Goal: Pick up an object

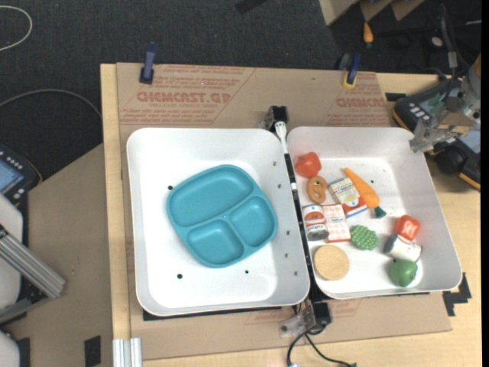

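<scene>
Two shallow white bins sit side by side on a cardboard-covered bench. The left bin (153, 281) holds a teal three-compartment plate (221, 215), lying flat near its centre. The right bin (443, 228) holds a cluster of small toy food items: a red tomato-like piece (308, 164) toward the upper left, an orange carrot (361, 187) lying diagonally near the middle, a brown pretzel-like piece (318, 189) just left of it, small printed packets (328, 222) below these, a round tan cracker (331, 262) near the bottom edge, a green knobbly piece (364, 238) beside the packets, a red-and-white item (406, 229) toward the right, and a green rounded item (403, 272) in the lower right corner. The gripper (447, 117) is seen at the far right, above and outside the upper right corner of the right bin, well apart from every item in it; nothing shows between its parts. Its shape is partly cut off by the frame edge and blends with dark equipment behind it, so whether it is spread or pressed together cannot be told. Printing on the packets is too small to read.
</scene>
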Robot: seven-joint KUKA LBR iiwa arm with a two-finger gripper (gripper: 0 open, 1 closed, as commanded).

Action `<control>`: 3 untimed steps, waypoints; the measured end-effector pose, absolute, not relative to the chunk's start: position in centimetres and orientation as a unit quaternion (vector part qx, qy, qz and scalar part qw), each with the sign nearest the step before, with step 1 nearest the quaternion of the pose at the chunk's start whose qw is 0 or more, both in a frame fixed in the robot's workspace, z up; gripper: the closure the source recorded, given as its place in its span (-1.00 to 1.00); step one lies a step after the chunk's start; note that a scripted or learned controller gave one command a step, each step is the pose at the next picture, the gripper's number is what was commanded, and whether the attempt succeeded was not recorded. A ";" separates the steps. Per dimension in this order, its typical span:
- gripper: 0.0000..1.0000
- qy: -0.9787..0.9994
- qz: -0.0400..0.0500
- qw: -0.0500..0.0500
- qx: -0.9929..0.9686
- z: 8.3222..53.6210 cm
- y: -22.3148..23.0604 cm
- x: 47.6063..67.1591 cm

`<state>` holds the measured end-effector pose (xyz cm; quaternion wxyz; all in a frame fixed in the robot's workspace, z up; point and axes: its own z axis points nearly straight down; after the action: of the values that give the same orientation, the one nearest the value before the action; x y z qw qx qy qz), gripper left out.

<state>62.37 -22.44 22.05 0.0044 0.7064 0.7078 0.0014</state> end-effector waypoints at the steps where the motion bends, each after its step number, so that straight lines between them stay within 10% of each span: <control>1: 1.00 0.709 0.002 0.002 0.705 30.6 -13.9 58.6; 2: 1.00 0.708 0.005 0.011 0.706 49.6 -15.6 61.5; 3: 1.00 0.707 -0.004 -0.007 0.707 16.7 -13.1 57.0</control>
<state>56.98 -13.13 16.72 -0.0075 0.7075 0.7067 -0.0042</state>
